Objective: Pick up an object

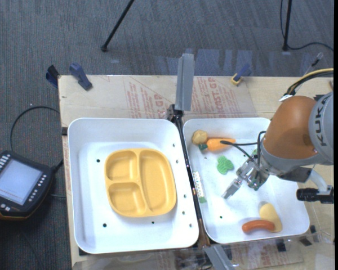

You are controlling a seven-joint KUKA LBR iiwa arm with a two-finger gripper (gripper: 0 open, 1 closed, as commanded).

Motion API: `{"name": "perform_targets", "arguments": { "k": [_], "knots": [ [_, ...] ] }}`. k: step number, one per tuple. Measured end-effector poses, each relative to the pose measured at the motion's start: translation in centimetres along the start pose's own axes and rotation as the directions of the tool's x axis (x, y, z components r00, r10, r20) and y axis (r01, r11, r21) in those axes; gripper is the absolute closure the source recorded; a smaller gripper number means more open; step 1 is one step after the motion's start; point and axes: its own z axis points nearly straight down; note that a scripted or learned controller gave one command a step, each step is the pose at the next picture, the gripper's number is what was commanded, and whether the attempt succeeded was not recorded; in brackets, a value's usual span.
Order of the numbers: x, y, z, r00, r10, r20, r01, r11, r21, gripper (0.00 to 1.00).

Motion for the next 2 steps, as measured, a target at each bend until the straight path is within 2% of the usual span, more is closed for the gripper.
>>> {"name": "perform_targets", "arguments": {
  "k": [1,2],
  "knots": [
    [-6.1,3.8,-0.6,0.981,0.192,0.003,-0.192,0.981,-0.002,0.0],
    [-6.0,8.2,-0.1,0.957,0.289,0.001,-0.289,0.957,-0.002,0.0]
  ]
}}
